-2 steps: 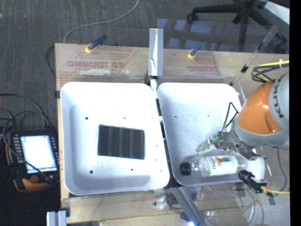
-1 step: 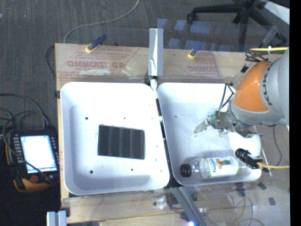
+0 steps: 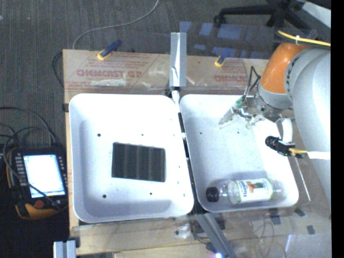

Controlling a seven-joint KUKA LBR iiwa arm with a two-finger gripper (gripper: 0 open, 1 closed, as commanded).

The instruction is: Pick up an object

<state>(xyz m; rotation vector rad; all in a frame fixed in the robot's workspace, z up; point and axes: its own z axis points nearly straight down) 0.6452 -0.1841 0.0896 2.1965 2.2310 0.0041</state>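
From above, the tabletop carries two shallow white bins side by side. The left bin holds a dark, flat, ribbed rectangular pad lying near its middle. The right bin holds a clear plastic bottle with a black cap and a green-and-red label — it lies on its side along the near wall, cap pointing toward the divider between the bins.

The grey arm with its orange band reaches in from the right, and the hand hangs over the far part of the right bin, well apart from the bottle. Whether the hand is spread or pressed together I cannot tell — it is too small and blurred here — and nothing can be made out in its grip.

A screen device glows on the floor to the left of the tabletop.
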